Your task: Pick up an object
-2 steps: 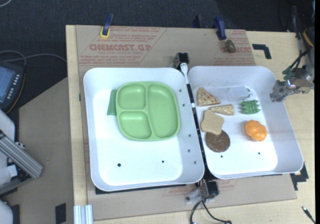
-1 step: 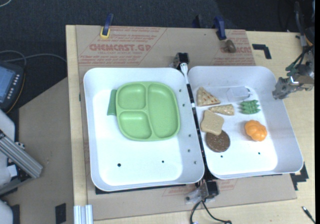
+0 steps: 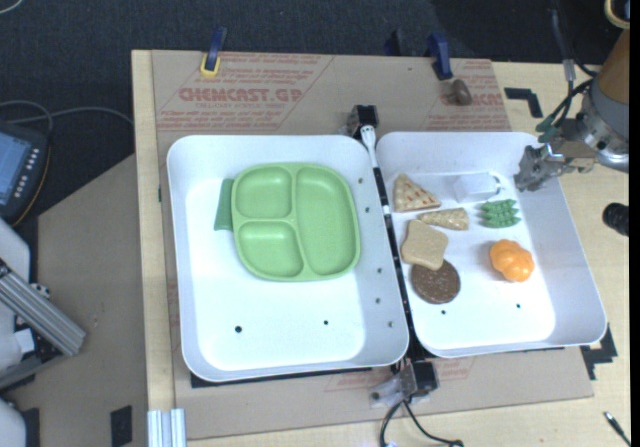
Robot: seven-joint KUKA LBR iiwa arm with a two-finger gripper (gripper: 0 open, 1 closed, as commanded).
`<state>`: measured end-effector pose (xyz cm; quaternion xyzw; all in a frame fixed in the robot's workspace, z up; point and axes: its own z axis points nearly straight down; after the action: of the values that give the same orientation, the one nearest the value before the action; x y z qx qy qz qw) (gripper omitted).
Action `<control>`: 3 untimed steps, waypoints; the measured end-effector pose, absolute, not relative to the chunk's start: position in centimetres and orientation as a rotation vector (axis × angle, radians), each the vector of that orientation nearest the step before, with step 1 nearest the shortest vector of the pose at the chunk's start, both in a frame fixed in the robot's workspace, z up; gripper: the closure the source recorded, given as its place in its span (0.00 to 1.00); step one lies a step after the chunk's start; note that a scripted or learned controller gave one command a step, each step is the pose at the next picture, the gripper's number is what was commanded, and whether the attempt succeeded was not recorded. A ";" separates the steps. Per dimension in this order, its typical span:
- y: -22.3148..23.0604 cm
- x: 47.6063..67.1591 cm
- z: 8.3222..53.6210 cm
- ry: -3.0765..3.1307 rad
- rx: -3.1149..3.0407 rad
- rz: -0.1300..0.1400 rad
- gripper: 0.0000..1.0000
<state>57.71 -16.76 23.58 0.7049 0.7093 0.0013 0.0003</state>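
The right bin (image 3: 560, 320) holds several toy foods. A pizza slice (image 3: 413, 194) lies at its far left, with a pale wedge (image 3: 445, 219) just below it. A slice of toast (image 3: 424, 245) leans on a round brown cookie (image 3: 436, 282). A green pea-pod piece (image 3: 499, 213) and an orange fruit (image 3: 511, 260) lie further right. A clear, pale object (image 3: 476, 184) rests near the back. My gripper (image 3: 532, 173) hangs over the bin's far right part, just right of the clear object and above the green piece. Nothing shows between its fingers.
The left bin (image 3: 200, 315) holds a green divided plate (image 3: 295, 220). Both bins rest on a cardboard sheet (image 3: 300, 85) clamped at the back by a yellow clip (image 3: 211, 60) and a blue clip (image 3: 438, 53). Cables and equipment lie to the left of the bench.
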 end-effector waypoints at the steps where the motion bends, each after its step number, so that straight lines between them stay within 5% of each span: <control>1: -11.9 59.6 22.3 2.229 2.216 0.002 1.00; 3: -8.4 60.4 23.2 2.221 2.218 0.004 1.00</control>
<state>60.44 -8.42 23.22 0.7067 0.7076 0.0013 0.0016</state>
